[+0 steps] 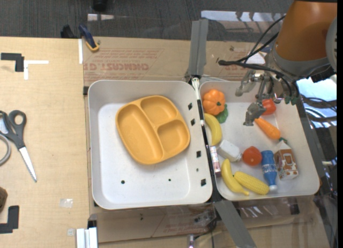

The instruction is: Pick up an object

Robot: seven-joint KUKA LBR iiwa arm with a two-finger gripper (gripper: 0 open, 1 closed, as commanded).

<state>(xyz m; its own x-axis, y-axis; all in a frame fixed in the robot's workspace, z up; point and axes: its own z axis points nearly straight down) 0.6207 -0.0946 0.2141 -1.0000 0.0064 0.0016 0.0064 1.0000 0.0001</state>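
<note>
The right bin [300, 134] holds several toy foods: an orange pumpkin [214, 100], a banana [213, 129], a carrot [267, 128], a red tomato [251, 156], a blue bottle [268, 170], a small carton [286, 164], a corn cob [252, 182] and a second banana [230, 176]. My gripper [261, 105] hangs low over the back of this bin, just above the carrot's thick end. A small red object [269, 107] sits right at the gripper; whether it is gripped is unclear.
The left bin [107, 177] bears a yellow divided plate [154, 129]. A white block [229, 149] lies near the divider between the bins. Scissors [19, 140] lie on the wooden bench at far left. Cables trail from the arm at right.
</note>
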